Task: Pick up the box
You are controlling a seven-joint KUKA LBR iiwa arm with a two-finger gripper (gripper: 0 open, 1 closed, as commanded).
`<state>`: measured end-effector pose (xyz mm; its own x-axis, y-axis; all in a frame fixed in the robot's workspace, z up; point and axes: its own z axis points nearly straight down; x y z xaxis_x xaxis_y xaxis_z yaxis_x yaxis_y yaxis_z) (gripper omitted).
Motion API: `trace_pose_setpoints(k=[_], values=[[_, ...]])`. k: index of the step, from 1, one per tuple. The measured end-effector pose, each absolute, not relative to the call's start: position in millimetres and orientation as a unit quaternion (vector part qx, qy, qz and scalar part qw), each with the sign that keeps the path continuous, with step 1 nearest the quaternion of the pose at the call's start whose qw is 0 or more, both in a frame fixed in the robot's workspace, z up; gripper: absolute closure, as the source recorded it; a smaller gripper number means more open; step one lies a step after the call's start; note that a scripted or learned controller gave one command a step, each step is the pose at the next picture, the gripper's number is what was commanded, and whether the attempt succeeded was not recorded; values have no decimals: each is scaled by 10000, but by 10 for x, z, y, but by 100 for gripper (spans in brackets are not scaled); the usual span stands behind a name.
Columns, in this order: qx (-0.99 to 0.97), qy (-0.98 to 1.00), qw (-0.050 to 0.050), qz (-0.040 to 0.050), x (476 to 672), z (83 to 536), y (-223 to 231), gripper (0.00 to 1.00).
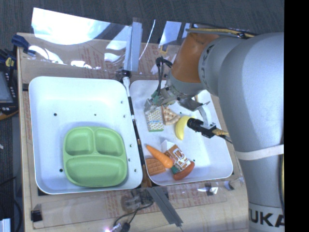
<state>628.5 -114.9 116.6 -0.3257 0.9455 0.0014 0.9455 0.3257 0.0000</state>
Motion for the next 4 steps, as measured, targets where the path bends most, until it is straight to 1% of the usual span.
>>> trace_pose_setpoints(k=[1,2,3,4], values=[[-5805,-8142,7,-4,6285,1165,-1148,0],[-6140,-7893,-56,-1,6072,970,-1168,0],[-6121,-7908,-61,-10,6086,1085,-1159,100],[-6120,-7908,-60,-10,6085,1085,-1158,0]])
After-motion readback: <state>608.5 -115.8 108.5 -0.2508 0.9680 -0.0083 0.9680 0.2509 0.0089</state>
